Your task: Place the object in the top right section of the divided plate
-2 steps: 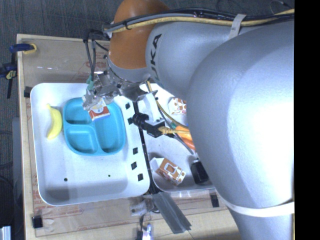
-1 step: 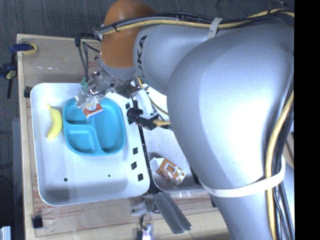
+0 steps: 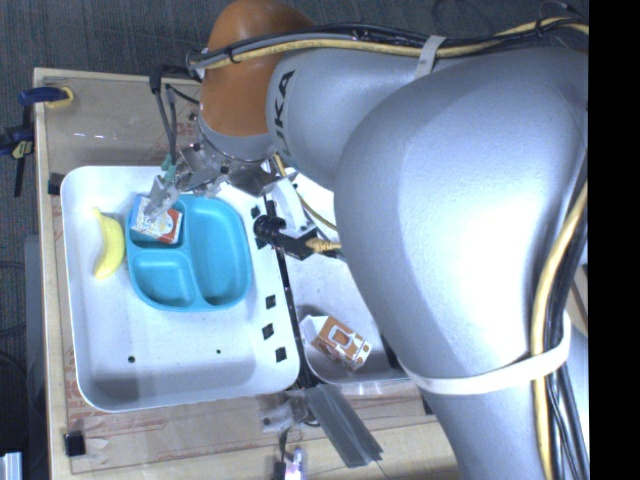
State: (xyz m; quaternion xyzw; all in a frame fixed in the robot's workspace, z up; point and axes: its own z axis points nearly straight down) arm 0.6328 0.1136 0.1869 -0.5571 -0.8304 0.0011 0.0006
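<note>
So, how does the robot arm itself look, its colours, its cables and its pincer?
The arm has big rounded silver-grey shells and an orange band above the wrist. Yellow and black cables run along it, tied with pale straps. Dark lettering marks the shell. The pincer is small, metallic and thin.

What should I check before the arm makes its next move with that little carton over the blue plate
1. Carton inside a section of the blue divided plate: ok, in the upper-left one as the camera sees it.
2. Gripper directly over the carton: ok.
3. Firm grasp on the carton: cannot tell.
4. Banana off the plate, beside its left edge: ok.
5. Plate inside the left bin: ok.
</note>
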